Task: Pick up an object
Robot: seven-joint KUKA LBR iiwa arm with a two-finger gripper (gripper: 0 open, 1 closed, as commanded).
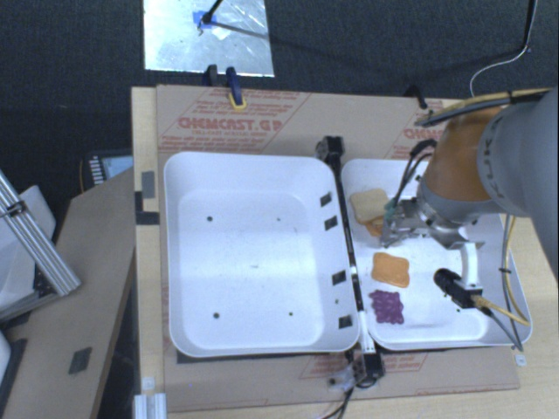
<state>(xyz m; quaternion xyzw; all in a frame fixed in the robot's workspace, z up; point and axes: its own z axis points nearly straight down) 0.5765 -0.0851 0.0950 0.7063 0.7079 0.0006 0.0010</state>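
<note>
My gripper (390, 228) reaches down into the right bin (437, 332), its tip just above an orange waffle-like piece (390, 270). A pale tan bread-like piece (369, 203) lies at the bin's upper left, touching the gripper's left side, with a bit of orange peeking beneath it. A purple bunch of grapes (386, 306) lies near the bin's front left. The arm's grey body and orange band cover the fingers from above.
The left bin (188, 234) sits beside the right one, split by a black-clipped divider (342, 234). Both rest on a cardboard sheet (262, 116). A shiny metal plate (207, 23) lies behind the bench.
</note>
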